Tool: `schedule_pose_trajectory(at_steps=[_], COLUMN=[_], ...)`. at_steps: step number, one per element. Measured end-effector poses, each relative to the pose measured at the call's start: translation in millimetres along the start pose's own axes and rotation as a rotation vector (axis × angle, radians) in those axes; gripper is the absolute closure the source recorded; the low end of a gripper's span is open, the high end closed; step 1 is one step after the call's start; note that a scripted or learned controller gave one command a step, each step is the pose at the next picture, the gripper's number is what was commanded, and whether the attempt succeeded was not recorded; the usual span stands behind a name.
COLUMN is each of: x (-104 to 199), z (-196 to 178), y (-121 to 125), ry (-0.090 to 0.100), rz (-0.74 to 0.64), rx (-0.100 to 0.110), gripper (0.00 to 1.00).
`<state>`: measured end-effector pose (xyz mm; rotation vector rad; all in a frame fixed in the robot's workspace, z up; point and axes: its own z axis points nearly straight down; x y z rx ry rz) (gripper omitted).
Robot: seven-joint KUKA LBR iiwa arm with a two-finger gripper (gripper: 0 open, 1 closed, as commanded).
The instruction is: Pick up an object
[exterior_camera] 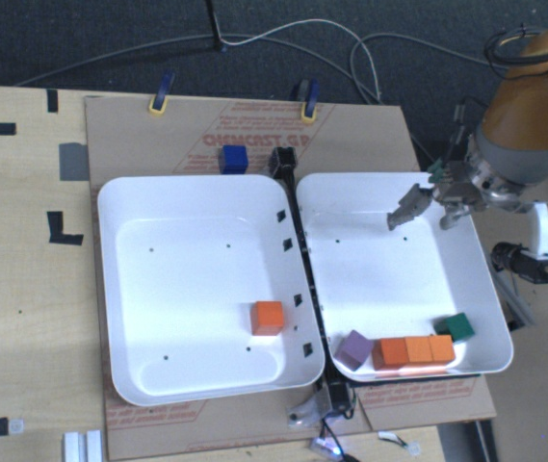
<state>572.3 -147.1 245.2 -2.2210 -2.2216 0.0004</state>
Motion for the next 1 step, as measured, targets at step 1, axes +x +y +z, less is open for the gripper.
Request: schedule_pose_trajectory(at_steps=[1], x=[0.2], z=[-10.1], y=[0.1], ry=[0.0], rz=[0.0], rx=[0.0], gripper=[1.0])
